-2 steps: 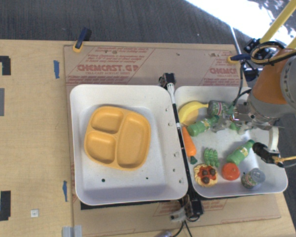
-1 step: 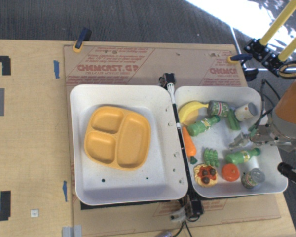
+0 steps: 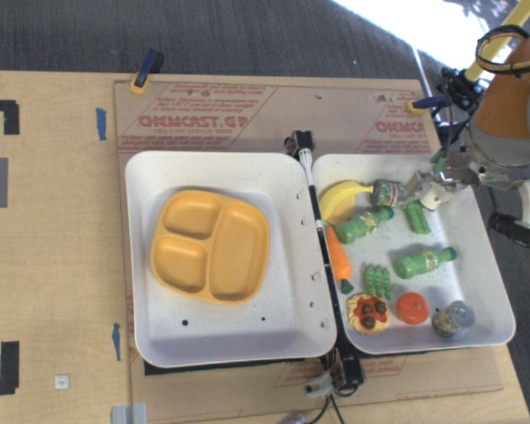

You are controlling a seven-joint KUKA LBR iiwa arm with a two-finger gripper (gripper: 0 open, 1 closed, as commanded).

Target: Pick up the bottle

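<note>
**Gripper at the right bin's far edge**

The gripper (image 3: 435,184) hovers at the right bin's (image 3: 490,276) upper right, beside a small green piece (image 3: 417,217); whether it is spread or pinching, I cannot tell; a green bottle (image 3: 423,261) lies on its side mid-bin, well clear of it; another green bottle (image 3: 365,226) rests by the banana (image 3: 339,198); the left bin (image 3: 141,237) carries a yellow divided tray (image 3: 211,246).

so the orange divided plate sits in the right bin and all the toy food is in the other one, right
Not quite: the camera view shows the orange divided plate in the left bin. The toy food, including the banana and carrot, is in the right bin.
</note>
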